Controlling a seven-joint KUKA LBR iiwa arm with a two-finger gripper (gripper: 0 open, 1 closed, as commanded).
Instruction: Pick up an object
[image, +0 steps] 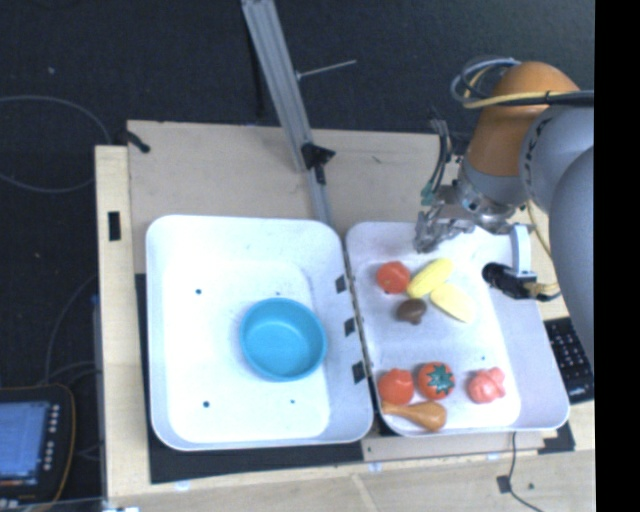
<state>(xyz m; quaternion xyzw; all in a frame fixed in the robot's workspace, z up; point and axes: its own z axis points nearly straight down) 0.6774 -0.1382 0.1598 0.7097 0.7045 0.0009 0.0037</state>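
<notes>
1. While the grey arm with the orange band (520, 120) reaches in from the right, its two-finger gripper (430, 238) hangs over the far part of the right white bin (535, 385); I cannot tell how the jaws stand.
2. Just near of it lie a red round toy (393, 277), two yellow pieces (440, 288) and a small brown piece (410, 311).
3. At the near edge lie a red tomato toy (435, 379), a red piece (397, 385), a pink piece (485, 385) and an orange pear-shaped toy (418, 414).
4. A blue plastic bowl (283, 338) stands in the left white bin (200, 260).
</notes>
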